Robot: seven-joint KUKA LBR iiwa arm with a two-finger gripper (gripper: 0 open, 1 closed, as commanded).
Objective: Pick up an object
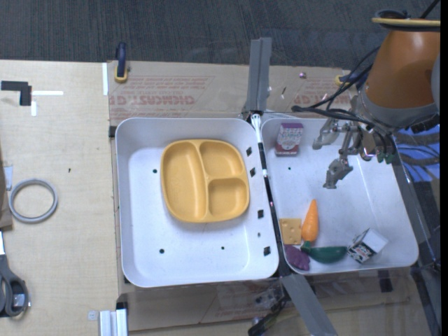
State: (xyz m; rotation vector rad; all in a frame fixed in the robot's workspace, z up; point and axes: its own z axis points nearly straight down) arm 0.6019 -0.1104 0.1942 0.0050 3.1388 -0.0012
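Camera view from above: the grey arm with its orange band (404, 61) hangs over the right shallow white bin (392, 208), its 2-finger gripper (339, 172) above bare floor in the bin's upper half.

Whether the gripper is open or shut I cannot tell at this size; nothing shows between its tips. A small pink-and-white carton (289, 138) stands near the right bin's back wall, left of the gripper. Along the front lie an orange toy carrot (310, 220), a yellow cheese-like block (290, 229) just beside it, a purple toy piece (298, 257), a dark green toy vegetable (327, 253) and a small black-and-white box (367, 246). The left white bin (140, 243) holds a yellow 3-compartment plastic plate (205, 180).
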